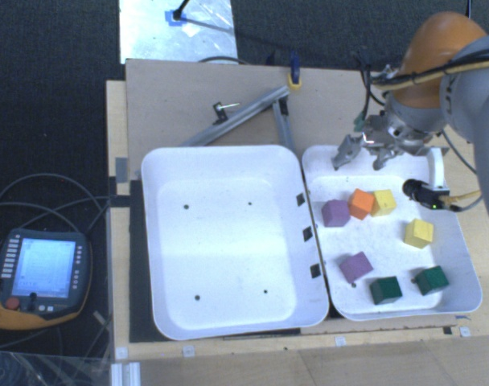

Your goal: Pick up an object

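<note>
- teach pendant [37,278] at far left, off the tabletop [204,103], cable looped beside it; parked out of the arm's way, I'd guess.
- left bin [160,175]: nothing for the task here.
- metal bar [236,119] lies slanted behind the left bin.
- right bin [462,296] holds all the candidates, loosely scattered: purple block [335,213] touching orange block [361,203], which touches a yellow block [384,202]; that tight row looks harder to grab.
- second purple block [356,266] lower down, dark green block [385,289] just beside it, another green block [430,279] near the front right corner, second yellow block [419,232] sits apart, the easiest pick by my read.
- hand [362,158] hovers over the bin's back edge, above and behind the orange block, fingers spread and released, nothing between them.
- no block lifted yet; approach stage, likely lining up before descent.
</note>
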### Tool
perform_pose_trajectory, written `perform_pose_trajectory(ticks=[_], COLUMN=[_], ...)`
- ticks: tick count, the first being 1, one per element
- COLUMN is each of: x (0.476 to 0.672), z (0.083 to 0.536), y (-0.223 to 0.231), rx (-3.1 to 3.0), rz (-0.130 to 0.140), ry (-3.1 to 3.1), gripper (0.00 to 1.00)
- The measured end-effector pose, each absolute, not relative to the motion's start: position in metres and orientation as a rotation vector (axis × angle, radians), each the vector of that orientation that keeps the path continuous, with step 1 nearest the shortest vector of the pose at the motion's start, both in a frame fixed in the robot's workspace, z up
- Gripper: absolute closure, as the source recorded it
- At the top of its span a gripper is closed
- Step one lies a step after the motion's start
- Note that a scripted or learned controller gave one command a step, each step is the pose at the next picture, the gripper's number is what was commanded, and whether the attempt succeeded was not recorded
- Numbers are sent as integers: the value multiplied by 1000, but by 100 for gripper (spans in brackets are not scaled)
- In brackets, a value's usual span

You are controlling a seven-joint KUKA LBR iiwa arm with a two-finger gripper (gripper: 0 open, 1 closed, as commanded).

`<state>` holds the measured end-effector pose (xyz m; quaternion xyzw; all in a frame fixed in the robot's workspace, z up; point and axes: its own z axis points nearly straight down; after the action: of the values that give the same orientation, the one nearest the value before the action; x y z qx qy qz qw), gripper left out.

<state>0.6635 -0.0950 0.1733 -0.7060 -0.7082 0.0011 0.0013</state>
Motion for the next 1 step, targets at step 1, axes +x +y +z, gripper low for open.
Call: perform_pose_trajectory(ticks=[1], x=[660], z=[118], y=[-86], rx=[-2215], rz=[3], ry=[-2225], gripper=[0])
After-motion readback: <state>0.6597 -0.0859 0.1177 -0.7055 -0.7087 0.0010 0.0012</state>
